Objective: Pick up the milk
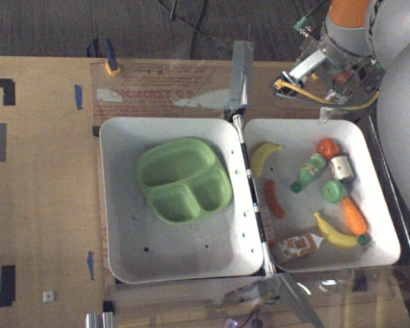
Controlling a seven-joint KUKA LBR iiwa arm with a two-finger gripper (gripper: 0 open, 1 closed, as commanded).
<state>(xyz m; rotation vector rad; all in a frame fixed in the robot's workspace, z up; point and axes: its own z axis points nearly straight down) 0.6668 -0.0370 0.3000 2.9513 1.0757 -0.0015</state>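
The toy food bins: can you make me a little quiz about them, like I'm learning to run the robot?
1. True or false: the green divided plate lies in the left bin.
2. Which thing lies nearest the milk carton in the right bin?
A. the tomato
B. the lower banana
C. the green bottle
3. Fill the gap: the end effector hangs above the bench beyond the far edge of the ____ bin, apart from the milk carton.

Key: 1 true. 2 B. 3 right.
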